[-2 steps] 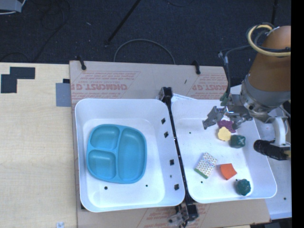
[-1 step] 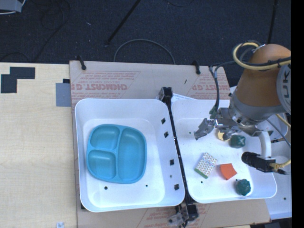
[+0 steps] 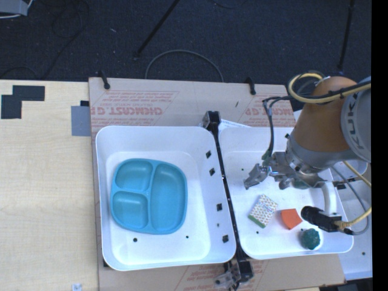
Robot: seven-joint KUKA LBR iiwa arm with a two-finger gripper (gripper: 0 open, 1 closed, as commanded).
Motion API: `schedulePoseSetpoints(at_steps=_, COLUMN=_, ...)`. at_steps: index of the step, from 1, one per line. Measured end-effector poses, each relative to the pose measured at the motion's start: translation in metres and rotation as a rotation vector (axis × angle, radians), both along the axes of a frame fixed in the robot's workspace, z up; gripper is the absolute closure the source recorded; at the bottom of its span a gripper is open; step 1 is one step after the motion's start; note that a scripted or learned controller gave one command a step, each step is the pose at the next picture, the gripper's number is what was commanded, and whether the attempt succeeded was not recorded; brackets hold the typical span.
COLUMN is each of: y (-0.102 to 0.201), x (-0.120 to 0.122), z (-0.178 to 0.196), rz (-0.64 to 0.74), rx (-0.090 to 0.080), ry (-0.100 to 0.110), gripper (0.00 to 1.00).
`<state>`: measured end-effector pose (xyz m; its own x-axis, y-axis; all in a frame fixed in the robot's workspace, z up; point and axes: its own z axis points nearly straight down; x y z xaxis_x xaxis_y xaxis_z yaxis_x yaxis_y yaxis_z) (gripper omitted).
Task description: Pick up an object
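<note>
Three small objects lie in the right bin (image 3: 242, 162): a green-and-white patterned box (image 3: 263, 210), an orange block (image 3: 290, 218) to its right, and a dark teal ball (image 3: 311, 238) near the front right corner. My gripper (image 3: 267, 183) hangs over the middle of this bin, just behind the patterned box and apart from it. Its fingers (image 3: 252, 179) stand open with nothing between them. The arm's grey and orange wrist (image 3: 324, 123) covers the bin's back right part.
The left bin (image 3: 121, 141) holds a blue divided plate (image 3: 148, 195). A black divider rail (image 3: 221, 187) runs between the two bins. Pale wooden bench top (image 3: 42, 180) lies to the left.
</note>
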<state>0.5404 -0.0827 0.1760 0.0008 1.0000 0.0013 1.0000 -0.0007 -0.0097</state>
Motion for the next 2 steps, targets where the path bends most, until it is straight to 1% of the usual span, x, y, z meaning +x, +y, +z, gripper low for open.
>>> schedulePoseSetpoints(at_steps=1, y=0.002, x=-0.002, z=-0.065, rz=0.0, rx=0.001, ry=0.001, gripper=0.0)
schedulePoseSetpoints(at_steps=2, y=0.0, x=0.0, z=-0.051, rz=-0.008, rx=0.0, ry=-0.003, gripper=1.0)
